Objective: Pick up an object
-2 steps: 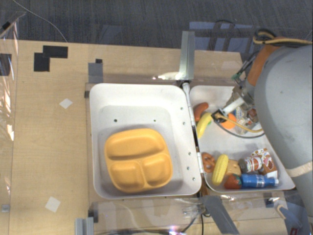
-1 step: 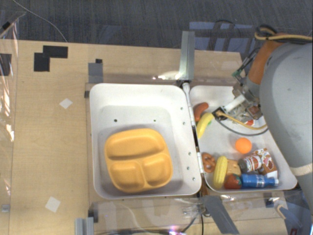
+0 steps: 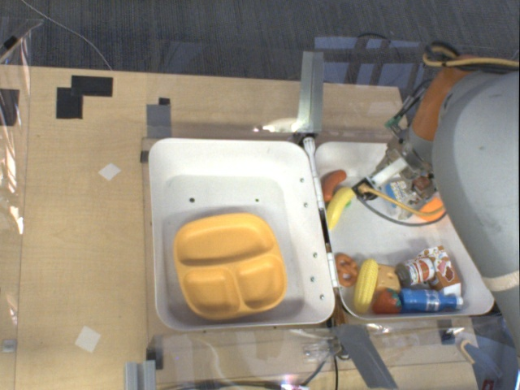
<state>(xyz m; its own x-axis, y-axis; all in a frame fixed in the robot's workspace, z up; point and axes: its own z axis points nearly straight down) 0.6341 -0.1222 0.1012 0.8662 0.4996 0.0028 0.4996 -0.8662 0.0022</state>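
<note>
My gripper (image 3: 409,184) hangs low over the back of the right bin (image 3: 382,242), the grey arm reaching in from the right. Under it lies an orange rim-shaped item (image 3: 435,210), partly hidden. A yellow banana (image 3: 340,205) and a red-brown sausage-like piece (image 3: 332,183) lie just left of the gripper by the bin's left wall. Along the front sit a pretzel (image 3: 347,268), a corn cob (image 3: 367,281), a red tomato (image 3: 387,301), a blue bottle (image 3: 431,301) and a red-and-white can (image 3: 429,268).
The left bin (image 3: 236,169) holds a yellow divided plate (image 3: 231,262) toward its front. A metal divider (image 3: 318,218) separates the two bins. The arm's bulky grey body (image 3: 483,177) covers the right bin's right side.
</note>
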